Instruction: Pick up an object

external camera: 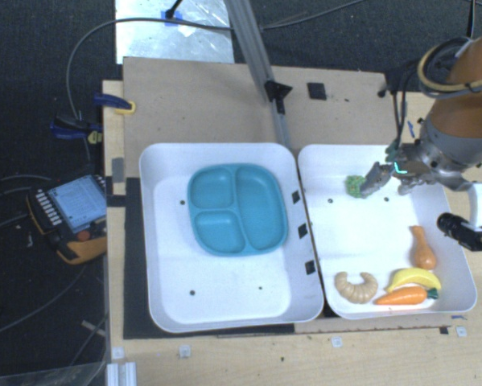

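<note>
1. Desk [224,95]: a tan board carrying two shallow white bins side by side.
2. Left bin [164,288]: holds a blue plate [236,209] with three compartments, lying flat towards the bin's far half.
3. Right bin [345,167]: holds five items, listed below.
4. Broccoli [354,186]: a small green piece on the bin floor in the far half, well apart from the other items.
5. Gourd [422,248]: an orange, pear-shaped piece near the right wall.
6. Banana [414,279]: yellow, lying in the near right corner, just beside and behind the carrot [403,297].
7. Croissant [356,286]: tan and curved, at the near wall, just left of the carrot's tip.
8. Arm [462,107]: grey with an orange band, reaching in from the right over the far part of the right bin.
9. Gripper [392,179]: its fingers [376,180] are spread, with nothing pinched between them; the left one has its tip just beside the broccoli, and contact cannot be judged.
</note>
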`<state>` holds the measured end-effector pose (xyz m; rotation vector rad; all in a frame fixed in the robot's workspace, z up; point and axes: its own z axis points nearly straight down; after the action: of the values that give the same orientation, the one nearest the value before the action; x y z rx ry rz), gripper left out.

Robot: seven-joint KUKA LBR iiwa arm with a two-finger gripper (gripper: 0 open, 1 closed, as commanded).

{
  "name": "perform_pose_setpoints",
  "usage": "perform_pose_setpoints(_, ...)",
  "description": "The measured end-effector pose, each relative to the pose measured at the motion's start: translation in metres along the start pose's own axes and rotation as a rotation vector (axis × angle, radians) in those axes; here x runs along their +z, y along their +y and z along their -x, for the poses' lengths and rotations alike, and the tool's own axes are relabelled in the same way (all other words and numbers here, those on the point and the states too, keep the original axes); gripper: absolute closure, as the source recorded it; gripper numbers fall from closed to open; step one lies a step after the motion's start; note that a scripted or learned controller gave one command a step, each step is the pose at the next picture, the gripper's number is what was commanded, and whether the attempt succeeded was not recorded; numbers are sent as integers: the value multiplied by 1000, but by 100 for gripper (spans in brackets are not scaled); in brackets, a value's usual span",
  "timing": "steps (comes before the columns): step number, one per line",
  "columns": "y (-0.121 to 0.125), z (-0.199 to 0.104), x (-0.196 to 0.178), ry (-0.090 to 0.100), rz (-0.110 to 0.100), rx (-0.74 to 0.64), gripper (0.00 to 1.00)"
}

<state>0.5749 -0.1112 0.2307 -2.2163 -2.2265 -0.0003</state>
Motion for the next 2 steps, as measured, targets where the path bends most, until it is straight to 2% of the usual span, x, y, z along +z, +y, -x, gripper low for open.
perform_pose_setpoints(1, 0, 0, -1, 0, 2, 0, 0)
perform_pose_setpoints(2, 1, -3, 61, 0, -2, 3, 0)
